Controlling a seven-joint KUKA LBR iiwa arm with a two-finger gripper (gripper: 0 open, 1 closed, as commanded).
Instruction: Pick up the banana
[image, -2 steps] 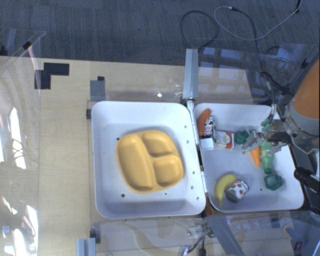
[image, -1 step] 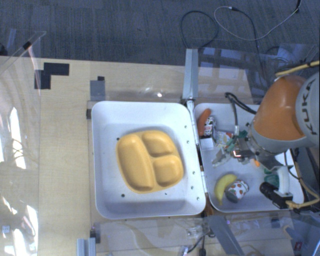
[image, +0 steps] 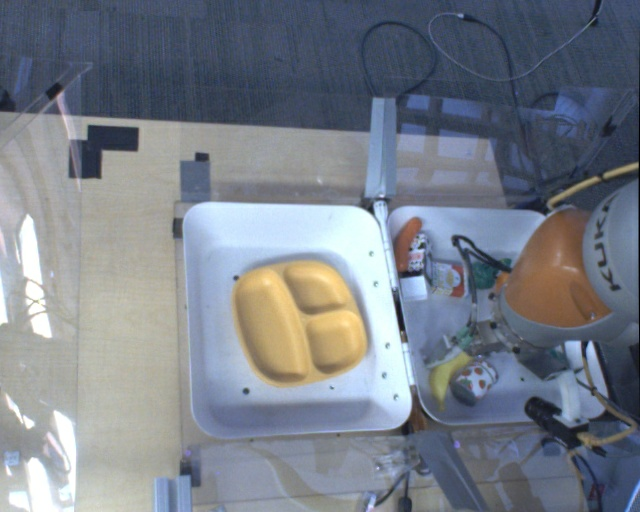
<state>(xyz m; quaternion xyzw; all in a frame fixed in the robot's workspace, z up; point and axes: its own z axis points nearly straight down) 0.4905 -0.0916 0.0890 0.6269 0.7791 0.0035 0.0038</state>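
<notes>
Overhead, a fixed camera looks down at a slant on a pale wooden bench (image: 120, 330) bearing two shallow white bins side by side. At the centre sits the left bin (image: 210, 300), which holds a yellow plastic tray (image: 298, 321) with three compartments, lying roughly in the bin's middle. To the right sits the right bin (image: 425, 320), cluttered with small things.

From the right edge, the robot arm (image: 600, 250) reaches over the right bin; its broad orange band (image: 550, 270) covers much of the bin's right half. Below the band, the gripper (image: 478, 335) points down toward the bin's near part. Its tip is small and partly hidden by the wrist, so whether it is spread or pressed together cannot be told, nor whether it touches anything.

Just beside the gripper, toward the near left, lies the banana (image: 444, 373), yellow and curved, resting on the bin floor. Touching it on the right is a small rounded white object with red spots (image: 474, 381). At the bin's far left, an orange-capped bottle (image: 409, 248) lies along the wall.
</notes>
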